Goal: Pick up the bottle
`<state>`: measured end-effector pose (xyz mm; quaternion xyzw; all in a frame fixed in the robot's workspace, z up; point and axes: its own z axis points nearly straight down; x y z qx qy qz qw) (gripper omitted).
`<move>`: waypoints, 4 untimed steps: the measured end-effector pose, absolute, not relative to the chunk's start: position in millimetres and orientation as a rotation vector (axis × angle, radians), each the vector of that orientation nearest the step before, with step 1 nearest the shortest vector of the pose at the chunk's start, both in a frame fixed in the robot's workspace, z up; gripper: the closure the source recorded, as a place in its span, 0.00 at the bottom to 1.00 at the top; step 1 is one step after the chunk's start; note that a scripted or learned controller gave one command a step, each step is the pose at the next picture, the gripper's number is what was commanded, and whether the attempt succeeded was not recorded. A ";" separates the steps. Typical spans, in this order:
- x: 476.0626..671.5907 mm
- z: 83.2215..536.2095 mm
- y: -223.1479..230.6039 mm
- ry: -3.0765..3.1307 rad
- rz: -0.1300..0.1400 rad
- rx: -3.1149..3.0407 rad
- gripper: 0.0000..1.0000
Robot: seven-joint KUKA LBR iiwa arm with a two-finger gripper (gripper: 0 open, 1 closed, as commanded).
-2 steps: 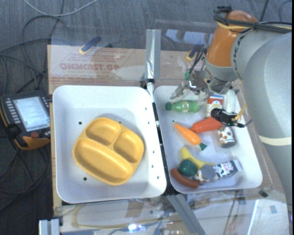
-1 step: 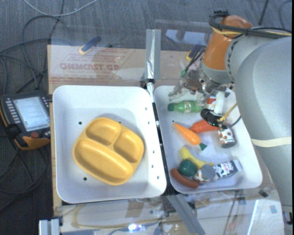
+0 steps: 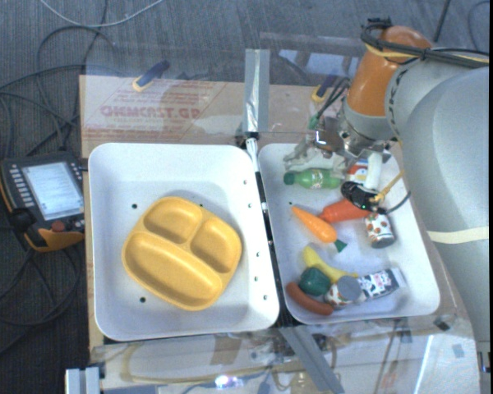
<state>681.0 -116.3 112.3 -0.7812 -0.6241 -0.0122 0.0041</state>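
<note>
End effector (image 3: pixel 322 148): hangs at the right bin's far edge, just above the bottle; finger spread cannot be told.
Bottle (image 3: pixel 312 177): green, translucent plastic, lying on its side.
Tray (image 3: pixel 182 251): yellow, glossy, rounded compartments, left bin.

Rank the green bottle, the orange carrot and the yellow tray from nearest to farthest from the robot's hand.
Measured from the hand:
1. Green bottle, just below it at the right bin's top.
2. Orange carrot, mid right bin.
3. Yellow tray, in the left bin.
</note>
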 end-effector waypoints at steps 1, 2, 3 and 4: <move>670.1 110.8 -175.7 -1.982 -0.056 -2.464 0.00; 666.7 111.4 -187.5 -1.717 -0.052 -2.631 0.00; 665.8 110.3 -191.7 -1.565 -0.029 -2.721 0.00; 659.2 89.6 -198.5 -1.454 0.004 -2.766 0.00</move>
